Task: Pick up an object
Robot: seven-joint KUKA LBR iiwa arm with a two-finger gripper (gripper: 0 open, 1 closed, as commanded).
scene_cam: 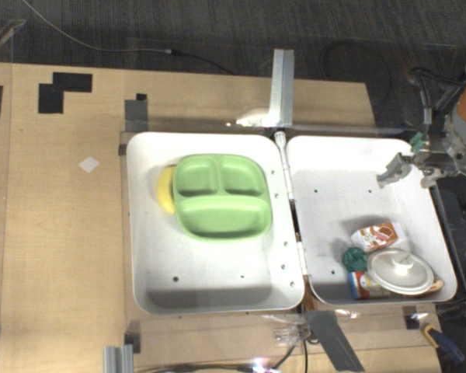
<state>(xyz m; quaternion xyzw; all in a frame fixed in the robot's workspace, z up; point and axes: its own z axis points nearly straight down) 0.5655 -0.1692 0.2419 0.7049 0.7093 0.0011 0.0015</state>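
Two shallow white bins sit side by side on the pale wooden bench (54,231), both smooth plastic with rounded corners, parted by a thin metal rail.

Left bin (151,263) holds two things. One green divided plate (220,196), glossy plastic with three compartments and softly rounded edges, lies flat toward the far half. One yellow object (165,190) pokes out from under the plate's left rim; most of it is hidden, so its kind is unclear.

Right bin (334,177) holds four things, all clustered in its near right corner. One small packet (375,236), printed red and white, lies flat and tilted. Just beside it, to the near left, sits one round green object (354,257). One small container with red and blue on it (359,285) lies at the near wall. One white round lid with a knob (401,271) rests against these, with an orange edge showing beneath its right side.

At the right bin's far right edge hangs the claw (410,167), grey metal, one finger jutting out over the bin floor. Nothing is seen in it, and how far it is parted I cannot tell. It is well apart from the cluster.
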